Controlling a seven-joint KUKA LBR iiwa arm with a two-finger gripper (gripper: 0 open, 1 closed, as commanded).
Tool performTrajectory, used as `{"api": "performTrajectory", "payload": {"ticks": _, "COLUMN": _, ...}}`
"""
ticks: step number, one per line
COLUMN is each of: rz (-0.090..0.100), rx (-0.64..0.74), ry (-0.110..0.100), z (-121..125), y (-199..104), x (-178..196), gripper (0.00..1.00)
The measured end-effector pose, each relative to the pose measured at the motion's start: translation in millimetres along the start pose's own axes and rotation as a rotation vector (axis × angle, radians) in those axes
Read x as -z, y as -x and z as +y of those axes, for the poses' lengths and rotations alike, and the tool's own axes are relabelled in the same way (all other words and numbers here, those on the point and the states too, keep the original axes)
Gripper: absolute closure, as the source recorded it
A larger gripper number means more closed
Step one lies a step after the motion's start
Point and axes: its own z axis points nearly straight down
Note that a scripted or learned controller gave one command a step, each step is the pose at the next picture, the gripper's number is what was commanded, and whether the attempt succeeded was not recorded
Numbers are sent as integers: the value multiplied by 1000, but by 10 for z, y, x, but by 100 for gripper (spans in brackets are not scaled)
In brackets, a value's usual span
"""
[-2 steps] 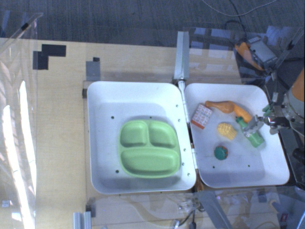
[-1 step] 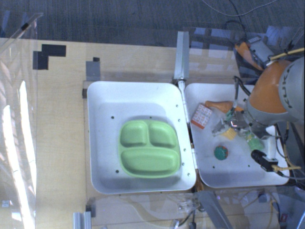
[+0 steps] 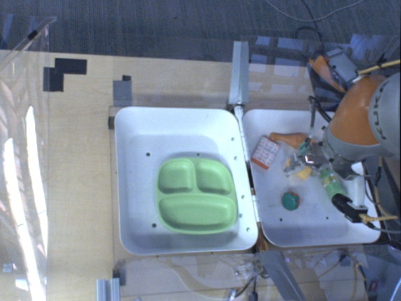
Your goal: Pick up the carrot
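The carrot [image 3: 287, 139] is orange and lies in the right bin [image 3: 313, 231] near its far side, pointed end to the left. My gripper [image 3: 303, 159] hangs low just in front of and to the right of the carrot's thick end, close to it or touching it. The wrist covers the spot where they meet. The carrot lies flat on the bin floor.
A red-and-white patterned box [image 3: 265, 152] lies left of the carrot by the divider. A small yellow piece [image 3: 304, 173] and a green object [image 3: 328, 182] sit right under the gripper. A teal ball [image 3: 290, 200] is nearer the front. The left bin [image 3: 135, 168] holds a green compartment plate [image 3: 196, 194].
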Motion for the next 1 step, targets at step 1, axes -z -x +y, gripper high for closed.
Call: {"api": "performTrajectory", "payload": {"ticks": 1, "rz": -3, "rx": -352, "ry": -13, "z": 566, "y": -807, "x": 1009, "gripper": 100}}
